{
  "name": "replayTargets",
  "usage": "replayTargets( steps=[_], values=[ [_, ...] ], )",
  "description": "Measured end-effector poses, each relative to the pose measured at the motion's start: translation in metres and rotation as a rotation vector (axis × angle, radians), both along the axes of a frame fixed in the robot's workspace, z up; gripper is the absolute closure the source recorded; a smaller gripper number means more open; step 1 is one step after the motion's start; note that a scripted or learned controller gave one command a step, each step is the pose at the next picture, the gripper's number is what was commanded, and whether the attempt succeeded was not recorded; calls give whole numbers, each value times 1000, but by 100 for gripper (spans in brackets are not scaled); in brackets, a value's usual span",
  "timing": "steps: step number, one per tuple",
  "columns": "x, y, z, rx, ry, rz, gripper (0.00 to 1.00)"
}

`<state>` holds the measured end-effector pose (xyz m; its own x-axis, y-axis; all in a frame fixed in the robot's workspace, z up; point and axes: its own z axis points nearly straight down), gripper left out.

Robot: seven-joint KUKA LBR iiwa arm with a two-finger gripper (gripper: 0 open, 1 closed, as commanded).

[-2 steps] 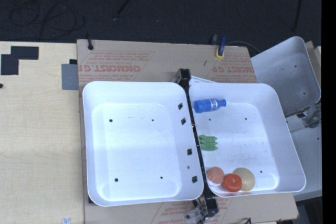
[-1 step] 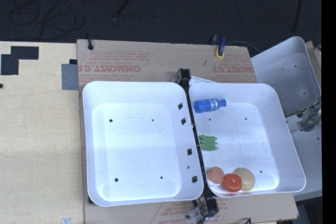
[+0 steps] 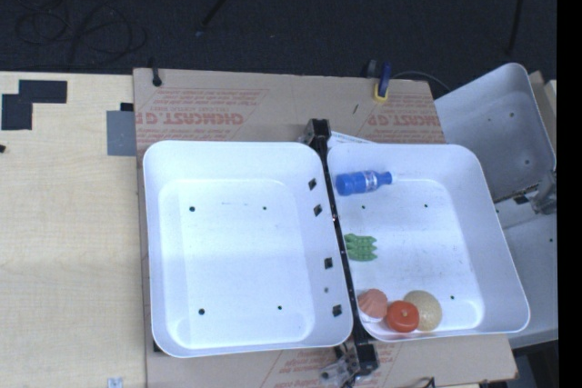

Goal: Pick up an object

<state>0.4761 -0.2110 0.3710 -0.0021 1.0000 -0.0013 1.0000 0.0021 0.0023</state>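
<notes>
Red round piece point(image 3: 402, 316) lower right of frame, wedged between pink piece point(image 3: 371, 303) and tan ball point(image 3: 425, 308) in right bin point(image 3: 496, 232) corner: poor target. Green item point(image 3: 360, 247) beside centre wall. Blue bottle point(image 3: 363, 183) lies flat above, apart from rest: likely best pick; grip across narrow body, mid-length.
</notes>
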Motion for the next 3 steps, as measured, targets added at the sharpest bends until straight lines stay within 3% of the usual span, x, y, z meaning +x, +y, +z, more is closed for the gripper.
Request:
replayTargets(
  steps=[1, 2, 3],
  values=[
    [0, -2, -40, 3, 7, -3, 100],
    [0, 2, 9, 0, -1, 0, 100],
    [-1, -2, -102, 5, 13, -2, 100]
  ],
)
